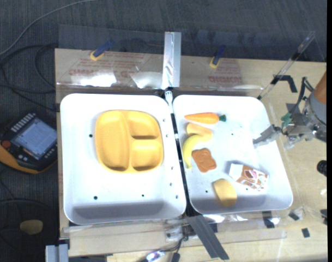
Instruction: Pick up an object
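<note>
On the floor at nine o'clock lies a handheld control pendant, black and orange with a lit screen, amid dark cables on grey carpet. Next, the left bin, a shallow white tub with rounded corners, bears a yellow divided plate, glossy plastic with three wells, sitting near the bin's middle. A thin metal divider post stands at twelve o'clock between the bins, with two blue-and-yellow clamps on the clear sheet behind.

The right bin holds the pickable toys, all clustered on its left and lower half. An orange carrot with a green tip lies toward eleven o'clock; below it a pale wedge touches a curved yellow banana. Just beside the banana sits a brown toast-shaped piece. At five o'clock a small printed carton lies flat, and a yellow block rests near the bin's front wall.

At three o'clock the gripper hangs over the bin's right rim, well apart from every toy, with nothing seen in it; whether the pincer is spread or closed cannot be told.
</note>
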Available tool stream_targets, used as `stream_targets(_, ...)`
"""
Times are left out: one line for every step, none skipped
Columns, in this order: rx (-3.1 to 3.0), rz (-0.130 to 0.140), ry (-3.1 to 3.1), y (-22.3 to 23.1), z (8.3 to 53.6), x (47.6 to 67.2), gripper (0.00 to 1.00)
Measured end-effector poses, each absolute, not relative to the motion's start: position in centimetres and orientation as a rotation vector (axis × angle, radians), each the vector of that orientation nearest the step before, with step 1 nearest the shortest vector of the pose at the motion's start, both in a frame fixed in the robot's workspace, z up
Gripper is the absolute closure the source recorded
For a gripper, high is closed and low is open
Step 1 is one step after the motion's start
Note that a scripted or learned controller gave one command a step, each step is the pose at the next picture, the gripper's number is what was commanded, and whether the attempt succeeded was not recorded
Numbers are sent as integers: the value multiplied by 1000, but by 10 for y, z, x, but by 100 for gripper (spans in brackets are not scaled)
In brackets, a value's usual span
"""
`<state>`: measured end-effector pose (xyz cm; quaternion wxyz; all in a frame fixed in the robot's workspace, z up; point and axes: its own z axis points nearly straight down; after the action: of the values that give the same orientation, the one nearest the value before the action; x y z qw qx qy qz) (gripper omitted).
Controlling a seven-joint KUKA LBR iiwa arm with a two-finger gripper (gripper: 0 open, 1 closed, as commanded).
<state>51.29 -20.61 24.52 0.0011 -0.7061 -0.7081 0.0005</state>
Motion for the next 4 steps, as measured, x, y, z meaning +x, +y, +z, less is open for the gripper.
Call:
stream_targets(-2272,4,-2165,-139,147,621,0)
stream_targets(-1933,17,-2472,-107,96,660,0)
stream_targets(-1713,-7,-2645,-105,90,557,0)
stream_targets(-1940,-16,-2489,-107,90,526,0)
